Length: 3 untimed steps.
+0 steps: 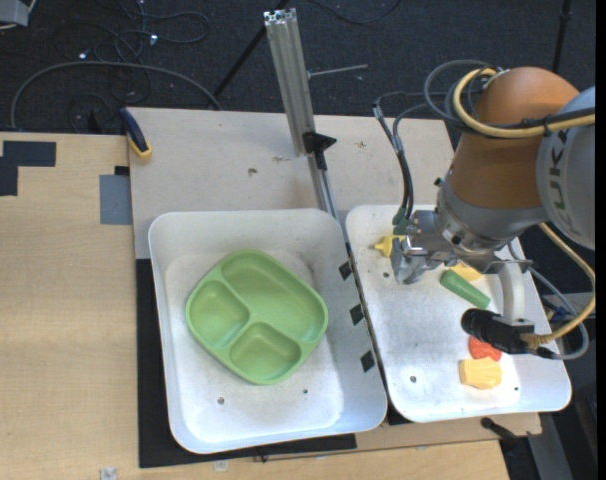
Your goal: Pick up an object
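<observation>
Reaching from right, hand [411, 261] low over right bin [423, 388]

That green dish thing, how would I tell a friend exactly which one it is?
Find the left white bin, the one away from the arm. Lying inside it is the green plate, a rounded-square tray split into three compartments. Unlike the small pieces in the right white bin, it is large and flat.
</observation>
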Motion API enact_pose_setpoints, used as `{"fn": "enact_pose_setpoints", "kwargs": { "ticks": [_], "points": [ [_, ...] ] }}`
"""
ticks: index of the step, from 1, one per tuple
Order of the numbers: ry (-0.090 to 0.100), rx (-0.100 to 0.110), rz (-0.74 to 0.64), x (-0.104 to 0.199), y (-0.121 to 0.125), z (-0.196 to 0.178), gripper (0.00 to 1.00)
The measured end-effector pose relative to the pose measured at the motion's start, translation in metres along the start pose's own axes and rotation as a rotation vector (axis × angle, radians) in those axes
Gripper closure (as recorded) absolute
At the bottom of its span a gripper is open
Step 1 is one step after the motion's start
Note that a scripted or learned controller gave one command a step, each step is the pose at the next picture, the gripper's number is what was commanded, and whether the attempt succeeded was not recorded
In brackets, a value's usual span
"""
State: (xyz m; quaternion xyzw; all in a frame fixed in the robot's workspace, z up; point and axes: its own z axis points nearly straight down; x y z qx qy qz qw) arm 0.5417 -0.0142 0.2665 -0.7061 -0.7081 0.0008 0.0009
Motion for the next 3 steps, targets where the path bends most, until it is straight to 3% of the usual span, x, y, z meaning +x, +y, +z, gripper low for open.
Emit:
{"fn": "enact_pose_setpoints", "kwargs": {
  "ticks": [2,3],
  "points": [
    [0.0,0.001,-0.001,0.099,0.03,0.028,1.0],
    [-0.001,0.001,0.001,0.098,0.03,0.026,0.0]
  ]
}}
